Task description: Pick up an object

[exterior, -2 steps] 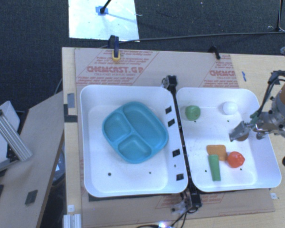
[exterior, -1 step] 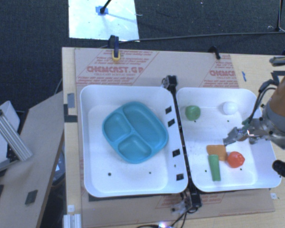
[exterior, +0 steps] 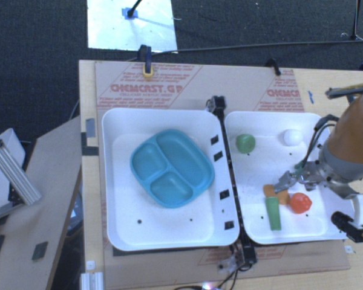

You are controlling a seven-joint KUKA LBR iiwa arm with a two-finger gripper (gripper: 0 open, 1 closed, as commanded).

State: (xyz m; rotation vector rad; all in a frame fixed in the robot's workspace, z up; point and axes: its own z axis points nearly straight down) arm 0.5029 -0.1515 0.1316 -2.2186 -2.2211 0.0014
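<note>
Bench carries two white bins; my gripper (exterior: 285, 182) sits low in the right bin (exterior: 254, 222), arm (exterior: 351, 144) reaching in from the right. Fingers look slightly parted with nothing between them, tips right over the orange block (exterior: 273, 191). Green stick (exterior: 273, 213) lies just below the tips, touching that block. Red-orange piece (exterior: 300, 203) sits close under the wrist, crowding the approach. Green ball (exterior: 245, 142) and white ball (exterior: 292, 138) lie farther up, well apart. Blue divided plate (exterior: 171, 167) rests in the left bin (exterior: 118, 222).
</note>
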